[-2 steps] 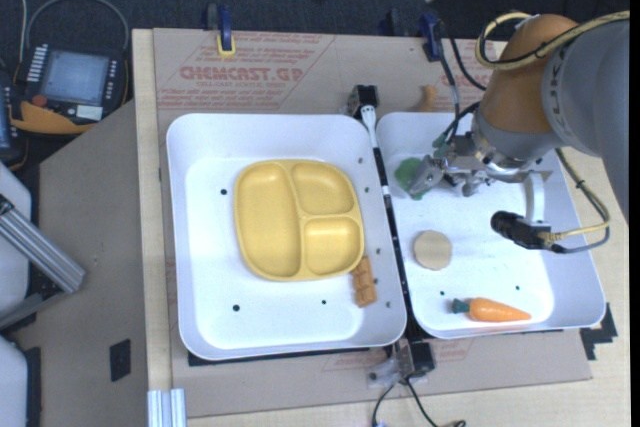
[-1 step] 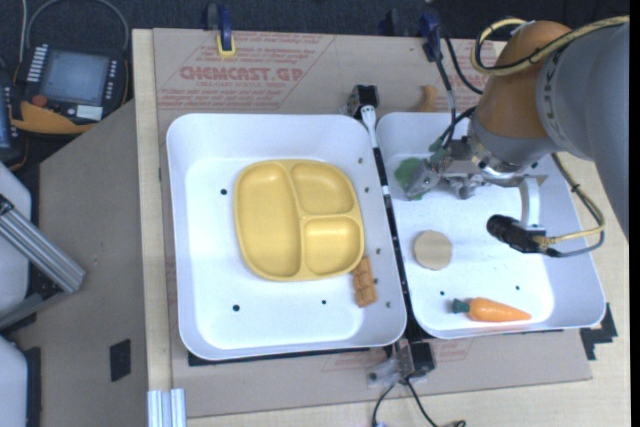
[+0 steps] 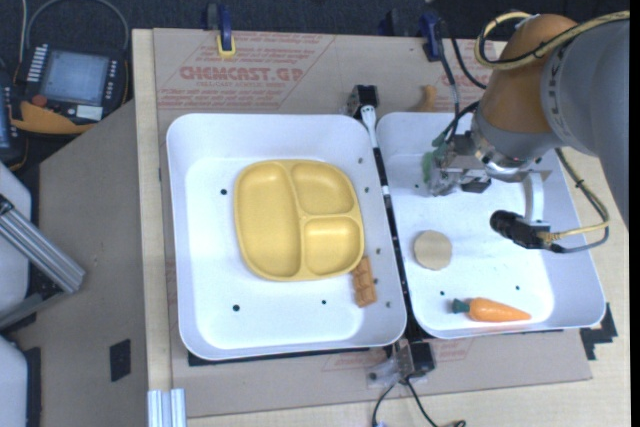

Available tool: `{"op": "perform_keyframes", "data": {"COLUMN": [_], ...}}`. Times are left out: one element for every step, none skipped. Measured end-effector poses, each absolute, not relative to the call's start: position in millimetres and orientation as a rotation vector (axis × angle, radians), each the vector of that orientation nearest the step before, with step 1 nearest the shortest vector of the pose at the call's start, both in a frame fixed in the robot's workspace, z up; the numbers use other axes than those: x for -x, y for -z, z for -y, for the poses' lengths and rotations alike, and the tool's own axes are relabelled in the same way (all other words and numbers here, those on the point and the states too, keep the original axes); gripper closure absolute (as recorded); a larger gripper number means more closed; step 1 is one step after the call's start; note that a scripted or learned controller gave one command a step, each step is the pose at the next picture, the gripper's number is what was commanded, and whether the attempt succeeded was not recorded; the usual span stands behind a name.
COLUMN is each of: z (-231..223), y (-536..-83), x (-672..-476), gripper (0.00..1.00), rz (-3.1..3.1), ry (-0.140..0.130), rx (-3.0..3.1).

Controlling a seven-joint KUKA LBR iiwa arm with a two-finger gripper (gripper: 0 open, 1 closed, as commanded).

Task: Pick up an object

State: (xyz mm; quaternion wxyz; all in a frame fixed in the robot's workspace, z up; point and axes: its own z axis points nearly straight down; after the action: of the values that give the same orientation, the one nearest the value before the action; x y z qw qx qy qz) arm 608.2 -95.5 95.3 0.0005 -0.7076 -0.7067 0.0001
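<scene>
Camera view: carrot [image 3: 492, 310] (right bin [image 3: 570, 307])

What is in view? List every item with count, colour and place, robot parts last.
White bins: 2, side by side on the bench; left bin, right bin.
Divided plate: 1, yellow, three compartments, middle of the left bin.
Brown snack piece: 1, golden brown, left bin, by the plate's lower right corner.
Round biscuit: 1, pale beige, right bin, left of centre.
Carrot: 1, orange with green top, near the right bin's lower edge.
Handheld pendant: 1, black with screen, on the floor at far left.
Arm: 1, grey with orange band, over the right bin.
Claw: 1, dark, in the right bin's upper part.
</scene>
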Motion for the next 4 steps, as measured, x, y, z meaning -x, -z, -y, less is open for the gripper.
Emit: {"op": "perform_keyframes", "data": {"z": [94,93,95,46], "y": [-139,-204,-248,-252], "x": [-612.0,-614.9,-620.4,-600.3], "gripper": [1.0,1.0,1.0,1.0], "rz": [2.226,2.228,2.227,2.224], "ry": [0.005,0.008,0.006,-0.001], "rx": [2.224,2.225,2.225,2.214]}}
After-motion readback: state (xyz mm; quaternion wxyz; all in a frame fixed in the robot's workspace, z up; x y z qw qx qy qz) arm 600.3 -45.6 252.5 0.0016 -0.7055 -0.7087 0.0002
